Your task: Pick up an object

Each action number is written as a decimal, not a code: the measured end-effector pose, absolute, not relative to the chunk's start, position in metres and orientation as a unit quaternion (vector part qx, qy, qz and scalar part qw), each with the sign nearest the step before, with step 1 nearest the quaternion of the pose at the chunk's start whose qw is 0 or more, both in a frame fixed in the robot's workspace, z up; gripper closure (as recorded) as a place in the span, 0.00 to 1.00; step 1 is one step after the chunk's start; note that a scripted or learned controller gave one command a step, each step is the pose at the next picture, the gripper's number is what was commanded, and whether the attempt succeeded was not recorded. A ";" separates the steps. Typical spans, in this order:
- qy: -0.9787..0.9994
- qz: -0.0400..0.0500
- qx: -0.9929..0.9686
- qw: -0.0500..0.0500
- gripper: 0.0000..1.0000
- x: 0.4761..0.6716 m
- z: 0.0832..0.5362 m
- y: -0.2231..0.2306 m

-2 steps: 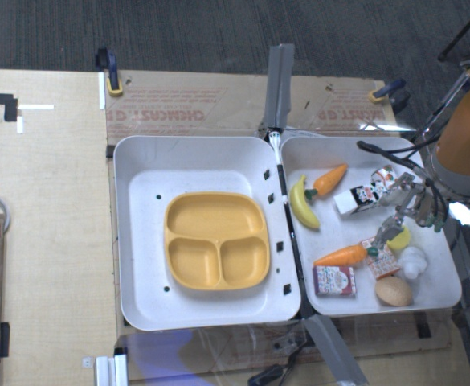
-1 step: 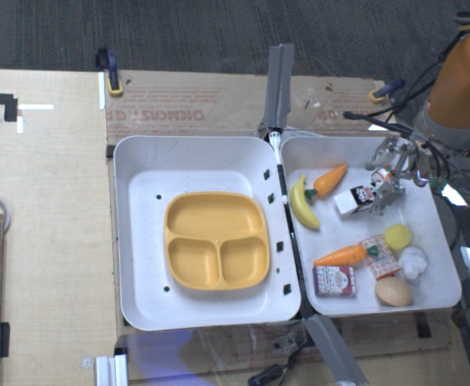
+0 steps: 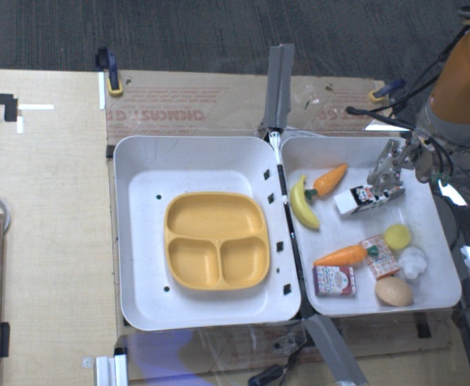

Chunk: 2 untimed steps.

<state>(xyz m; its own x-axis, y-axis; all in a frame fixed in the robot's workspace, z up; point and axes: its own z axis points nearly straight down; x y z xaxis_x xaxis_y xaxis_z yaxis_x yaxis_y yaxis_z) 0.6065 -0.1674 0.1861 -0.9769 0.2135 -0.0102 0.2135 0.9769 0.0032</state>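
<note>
Gripper (image 3: 386, 175) sits low in upper right of the right bin (image 3: 439, 215), over a small white box (image 3: 357, 200). Finger gap & any hold: can't tell, too blurry. Risk: fingers skid off box's flat top, nudging it toward the banana (image 3: 301, 203).

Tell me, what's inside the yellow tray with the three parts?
Nothing that I can see. The yellow tray sits in the left bin, and all three compartments show bare yellow. What lies underneath the tray is covered.
</note>
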 end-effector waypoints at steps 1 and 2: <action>0.994 0.001 0.107 0.005 0.00 0.607 0.186 -0.167; 0.997 0.000 -0.079 0.003 0.00 0.648 0.153 -0.164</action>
<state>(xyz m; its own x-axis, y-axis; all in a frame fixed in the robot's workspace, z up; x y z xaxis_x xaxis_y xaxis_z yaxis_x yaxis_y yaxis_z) 0.6478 -0.1641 0.1527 -0.9874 -0.1584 -0.0055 -0.1584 0.9874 0.0005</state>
